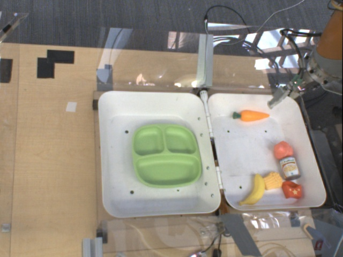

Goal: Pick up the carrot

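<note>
Orange carrot (pixel 252 115) (one) lies in right bin (pixel 236 154).

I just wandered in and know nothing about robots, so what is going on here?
A robot arm is meant to pick up the carrot. Its gripper hangs at the far edge of the right bin, just right of the carrot, not touching it. The carrot lies alone; other toy foods crowd the near corner. A green plate sits in the left bin.

2 white bins (pixel 115 197) (pixel 236 143). 1 green tray (pixel 166 155), 3 compartments. 1 carrot (pixel 251 115), 1 banana (pixel 254 190), 1 corn cob (pixel 273 181), 1 jar (pixel 289 167), 2 red items (pixel 282 149) (pixel 292 189).
</note>
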Available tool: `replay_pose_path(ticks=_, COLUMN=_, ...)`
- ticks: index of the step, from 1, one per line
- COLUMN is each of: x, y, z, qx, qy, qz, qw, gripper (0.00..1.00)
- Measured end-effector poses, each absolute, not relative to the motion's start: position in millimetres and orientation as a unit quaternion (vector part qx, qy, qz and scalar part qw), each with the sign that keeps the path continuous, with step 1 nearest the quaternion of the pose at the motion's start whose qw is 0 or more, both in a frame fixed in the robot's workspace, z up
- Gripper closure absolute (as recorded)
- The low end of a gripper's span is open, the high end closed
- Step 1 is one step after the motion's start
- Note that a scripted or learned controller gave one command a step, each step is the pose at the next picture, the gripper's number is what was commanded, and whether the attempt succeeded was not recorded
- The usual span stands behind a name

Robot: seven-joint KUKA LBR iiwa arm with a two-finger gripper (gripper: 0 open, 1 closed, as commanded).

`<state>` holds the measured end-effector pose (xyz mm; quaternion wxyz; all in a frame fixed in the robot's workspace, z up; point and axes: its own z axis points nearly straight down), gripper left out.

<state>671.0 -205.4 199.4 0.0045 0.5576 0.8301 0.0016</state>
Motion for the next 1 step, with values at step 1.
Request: replay_pose_path(ticks=1, x=670.5, y=-179.0, z=102.2, qx=0.548, qy=0.837, qz=0.0004, qw=0.003, gripper=0.0)
